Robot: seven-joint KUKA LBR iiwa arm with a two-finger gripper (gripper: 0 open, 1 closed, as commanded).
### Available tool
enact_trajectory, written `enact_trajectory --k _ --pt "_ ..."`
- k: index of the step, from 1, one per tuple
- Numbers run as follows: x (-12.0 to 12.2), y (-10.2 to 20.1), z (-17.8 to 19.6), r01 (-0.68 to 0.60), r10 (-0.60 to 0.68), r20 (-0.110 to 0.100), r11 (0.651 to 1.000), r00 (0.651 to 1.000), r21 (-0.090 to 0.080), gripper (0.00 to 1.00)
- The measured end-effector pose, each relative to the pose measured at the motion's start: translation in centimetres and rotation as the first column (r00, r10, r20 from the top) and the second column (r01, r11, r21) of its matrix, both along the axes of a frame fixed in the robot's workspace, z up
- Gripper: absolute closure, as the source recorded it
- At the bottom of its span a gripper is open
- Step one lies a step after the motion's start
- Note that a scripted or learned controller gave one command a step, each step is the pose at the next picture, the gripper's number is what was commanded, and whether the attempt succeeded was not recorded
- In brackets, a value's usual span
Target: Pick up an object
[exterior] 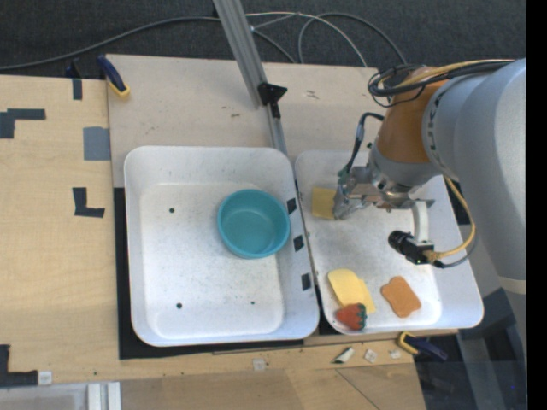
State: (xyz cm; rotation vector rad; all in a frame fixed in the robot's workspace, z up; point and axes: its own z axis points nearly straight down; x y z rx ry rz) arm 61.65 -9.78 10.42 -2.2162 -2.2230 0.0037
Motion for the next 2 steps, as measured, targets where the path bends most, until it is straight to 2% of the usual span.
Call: enact_trajectory --k 2 --pt "0.0 0.7 8.5 0.001 -0.001 0.006 1.0 1.0 0.0 1.0"
